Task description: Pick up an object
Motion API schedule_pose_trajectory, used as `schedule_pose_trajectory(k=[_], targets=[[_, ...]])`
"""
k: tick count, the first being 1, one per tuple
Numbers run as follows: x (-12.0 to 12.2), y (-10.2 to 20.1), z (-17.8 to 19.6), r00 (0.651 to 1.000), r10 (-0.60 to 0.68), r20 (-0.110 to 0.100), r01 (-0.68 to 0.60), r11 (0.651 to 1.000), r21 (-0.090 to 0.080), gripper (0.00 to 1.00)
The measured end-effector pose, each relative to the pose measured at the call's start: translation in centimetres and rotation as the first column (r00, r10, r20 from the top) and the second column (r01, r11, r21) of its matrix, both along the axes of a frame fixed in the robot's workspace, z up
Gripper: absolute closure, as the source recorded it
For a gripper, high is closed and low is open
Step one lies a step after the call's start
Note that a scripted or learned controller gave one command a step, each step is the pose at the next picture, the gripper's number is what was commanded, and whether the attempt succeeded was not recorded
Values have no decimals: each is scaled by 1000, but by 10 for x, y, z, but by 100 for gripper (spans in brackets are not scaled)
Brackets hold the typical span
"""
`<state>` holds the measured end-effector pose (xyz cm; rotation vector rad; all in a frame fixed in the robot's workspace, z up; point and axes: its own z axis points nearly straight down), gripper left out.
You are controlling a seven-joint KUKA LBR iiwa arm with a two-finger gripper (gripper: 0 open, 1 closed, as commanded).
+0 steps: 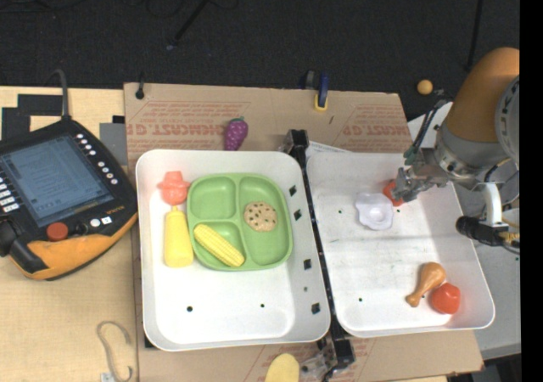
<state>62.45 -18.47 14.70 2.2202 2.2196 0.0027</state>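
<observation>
Arm: enters from the right, orange band above the wrist, reaching over the right bin point(475, 308).
Gripper point(399, 191): low at the upper middle of the right bin; finger state impossible to tell, tips merged with a small red object point(389, 191).
Nearest object: red piece at the gripper tip, touching or just under it; contact not resolvable, identity unclear.
Second candidate: white fried-egg toy point(374, 212), just left of and below the gripper.
Farther objects: toy drumstick point(426, 282), long axis slanting from upper right to lower left, and red tomato point(446, 298), touching it, both near the bin's lower right corner, well apart from the gripper.
Left bin point(221, 321): green divided plate point(240, 221) with corn cob point(219, 244) and cookie point(260, 216); yellow bottle point(176, 237) beside it.
Hidden: most of the red piece.
</observation>
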Motion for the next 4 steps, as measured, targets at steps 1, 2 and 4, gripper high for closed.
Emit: schedule_pose_trajectory(k=[1,2,4], targets=[[1,7,60,1000,1,2,-1,1000,0,100],[1,6,82,1000,0,-1,0,1000,0,100],[-7,117,80,1000,4,-6,-4,1000,4,100]])
